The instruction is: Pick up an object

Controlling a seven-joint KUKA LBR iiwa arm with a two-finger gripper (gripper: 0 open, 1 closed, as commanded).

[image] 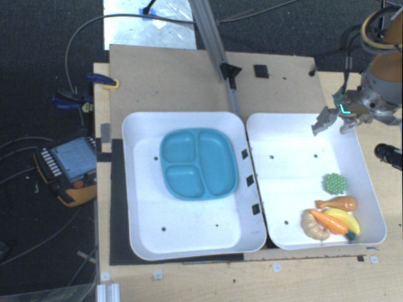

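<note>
My gripper hangs over the far right part of the right bin, fingers spread open with nothing between them. In that bin's near right corner lies a cluster of toy food: a green bumpy ball, a brown drumstick, a yellow banana, an orange carrot and a tan pastry piece. The gripper is well above and behind this cluster, apart from all of it.
The left bin holds a blue divided plate. A grey pole slants across the back of the bench. A handheld device and cables lie on the floor at left.
</note>
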